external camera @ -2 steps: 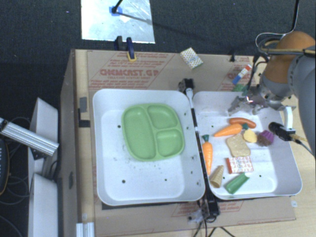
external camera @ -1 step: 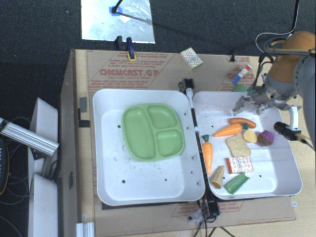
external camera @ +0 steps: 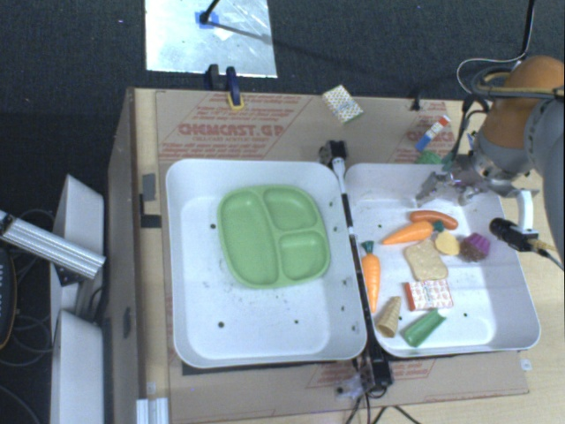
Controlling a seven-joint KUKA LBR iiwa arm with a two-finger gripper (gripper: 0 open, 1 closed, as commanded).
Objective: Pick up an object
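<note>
White plastic forms the two shallow bins before you, and your arm's gripper (external camera: 450, 186) hangs over the far edge of the right bin (external camera: 512, 325), with nothing visibly caught in it; whether it is released or clenched cannot be told from this slanted overhead view. By my reading, the pick has not yet been made: every item lies on the bin floor, so the descent, the grasp and the lift all remain. Just below the gripper, towards you, lie an orange-red sausage (external camera: 434, 220) and an orange carrot (external camera: 407, 232), nearly touching each other. A little further down sit a tan cracker (external camera: 426, 261), a pale yellow piece (external camera: 447, 244) and a purple item (external camera: 475, 246). Beyond those lie a red-and-white packet (external camera: 428, 295), a green piece (external camera: 423, 327), a tan cone (external camera: 387, 316) and a second carrot (external camera: 371, 278) against the bin's left wall. Well to the gripper's left, the other bin (external camera: 194, 325) holds a green divided tray (external camera: 273, 235).
</note>
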